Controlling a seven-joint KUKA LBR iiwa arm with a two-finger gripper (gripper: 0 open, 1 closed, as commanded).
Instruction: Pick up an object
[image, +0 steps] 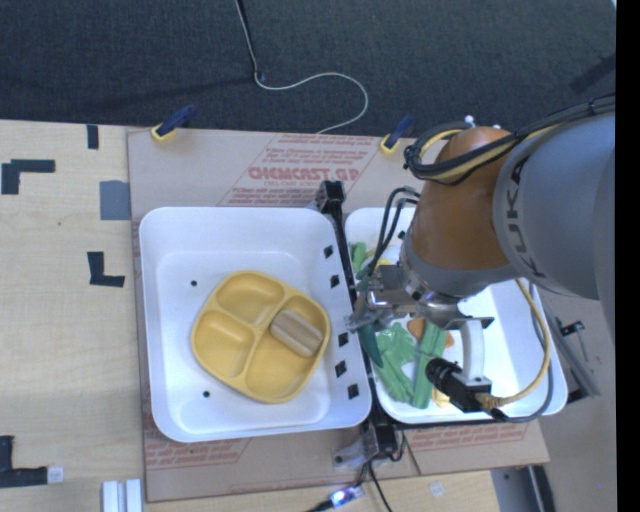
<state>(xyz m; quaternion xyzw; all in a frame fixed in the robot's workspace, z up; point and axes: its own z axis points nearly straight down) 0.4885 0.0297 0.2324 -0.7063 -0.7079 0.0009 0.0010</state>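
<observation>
- The jaws (415, 320) sit low over the right bin (520, 400), under the arm's orange band (455, 215); the wrist hides the tips, so I cannot tell whether they are open, closed or gripping anything.
- Directly below the jaws lies a cluster of green objects (400, 360), flat strip-like pieces in a mid green. Their long axes run from upper left to lower right, fanning a little, and the lowest ends reach toward the bin's near wall.
- A small orange piece (417, 327) peeks out just beside the green pieces, close under the wrist.
- Another green strip (359, 256) lies higher in the same bin, near the divider between the two bins, pointing roughly up and down the view.
- A black cable connector (452, 383) and a yellow cable (535, 375) hang from the arm over the bin's lower right part.
- The left bin (170, 300) holds a yellow sectioned plate (240, 340), and a tan, block-shaped object (297, 331) rests in its right-hand compartment, tilted with its long axis from upper left to lower right.
- Both bins stand on a cardboard sheet (290, 170) on the bench (60, 320), with a blue-and-yellow clamp (173, 122) at the sheet's far left corner.
</observation>
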